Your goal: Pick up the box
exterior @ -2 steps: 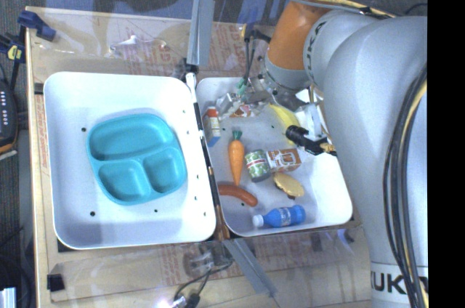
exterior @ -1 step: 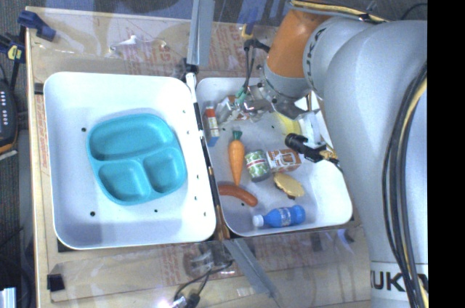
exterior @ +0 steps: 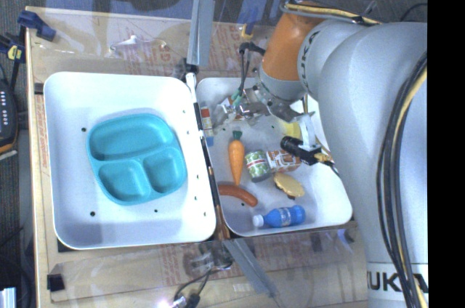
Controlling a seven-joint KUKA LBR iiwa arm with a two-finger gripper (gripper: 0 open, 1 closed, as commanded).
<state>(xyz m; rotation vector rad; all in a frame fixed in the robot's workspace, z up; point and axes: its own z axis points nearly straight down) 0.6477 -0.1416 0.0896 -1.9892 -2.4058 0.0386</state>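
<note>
Small red-and-white box (exterior: 206, 118) lies just view-left of grey 2-finger gripper (exterior: 243, 105), long axis along shallow white bin (exterior: 327, 199) wall; grip state cannot be told.

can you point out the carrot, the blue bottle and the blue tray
carrot (exterior: 236, 160): camera view, middle of its orange body, right bin.
blue bottle (exterior: 283, 216): camera view, middle of its blue body, near the right bin's front wall.
blue tray (exterior: 136, 157): camera view, the ridge between its compartments, left bin.

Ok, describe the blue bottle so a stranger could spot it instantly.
Look in the right-hand shallow white bin, the one crowded with small items. Along its near edge lies a small blue plastic bottle on its side, beside a reddish sausage. It is the sole blue item in that bin.
</note>
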